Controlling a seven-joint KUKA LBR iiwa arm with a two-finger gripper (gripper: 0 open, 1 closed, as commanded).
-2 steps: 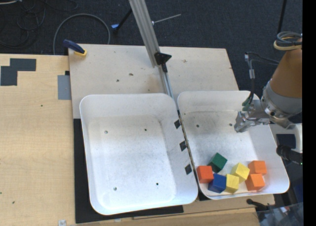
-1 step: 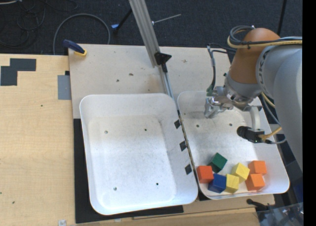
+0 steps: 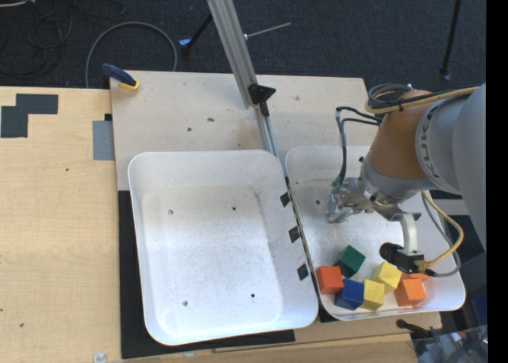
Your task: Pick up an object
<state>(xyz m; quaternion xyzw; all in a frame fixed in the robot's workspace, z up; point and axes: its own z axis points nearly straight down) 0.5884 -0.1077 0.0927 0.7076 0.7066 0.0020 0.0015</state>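
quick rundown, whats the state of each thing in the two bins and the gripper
gripper: low over the right bin, above the blocks, nothing seen held
green block: loose, tilted, in the right bin
red block: resting by the divider
blue block: touching the red one
yellow blocks: two, loose in the cluster
orange block: at the bin's near right corner
left bin: sitting flat beside the right bin

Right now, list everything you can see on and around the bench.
Bins: two, white, side by side; left bin, right bin.
Blocks: six, at the right bin's near end: green block, red block, blue block, two yellow blocks, orange block.
Metal post: one, silver, slanting up behind the bins.
Clamp: one, blue and yellow, bench's far left corner.
Cables: black, floor behind bench.
Arm: one, grey with orange band.
Gripper: one, over the right bin.
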